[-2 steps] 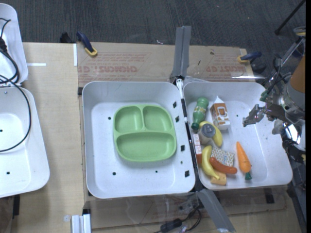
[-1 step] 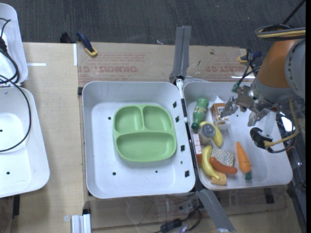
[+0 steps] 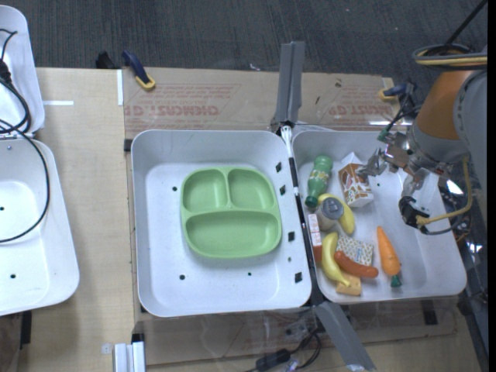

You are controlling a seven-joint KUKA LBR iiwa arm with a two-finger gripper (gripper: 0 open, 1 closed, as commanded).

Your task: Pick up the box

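Note:
The box [image 3: 355,184], a small brown and white carton, lies tilted in the back half of the right bin [image 3: 434,281]. My gripper [image 3: 382,160] hangs just to the right of the box and slightly behind it, close to its upper right corner. The grey wrist with its orange band [image 3: 443,99] blocks the view of the gripper's tip. Whether the gripper touches the box is unclear, and nothing can be seen held in it.
Left of the box lie a green bottle [image 3: 318,178], a grey can [image 3: 332,208] and a banana [image 3: 332,258]. A sausage [image 3: 356,266] and a carrot [image 3: 389,253] lie in front. A green divided plate [image 3: 230,211] sits in the left bin [image 3: 155,270].

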